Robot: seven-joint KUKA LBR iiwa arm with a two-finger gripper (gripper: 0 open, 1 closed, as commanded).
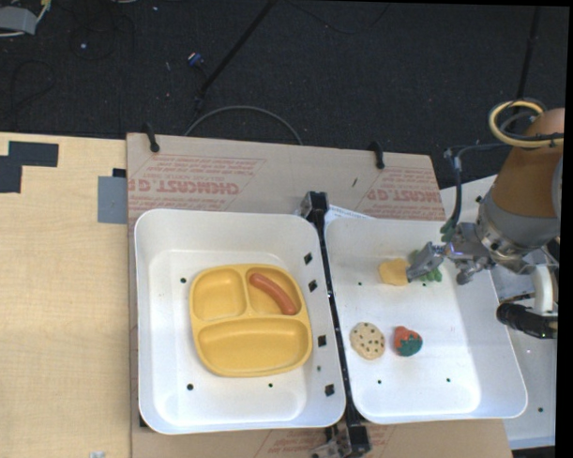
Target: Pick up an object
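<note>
Reaching in from right, pincer [428,264] sits low in right bin [487,390], just beside yellow piece [393,271], green bit at its tip; cannot tell whether it grips anything. Cookie [367,340] and red-green toy [407,341] lie side by side nearer front of same bin. Left bin [159,388] holds yellow divided tray [249,349], sausage [275,292] in its upper right compartment

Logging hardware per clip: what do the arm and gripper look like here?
The arm has an orange-tan section above a rounded grey wrist housing, with a yellowish cable loop on top and a dark cable on its left. The gripper is small, grey metal. A black part sits below the wrist.
</note>
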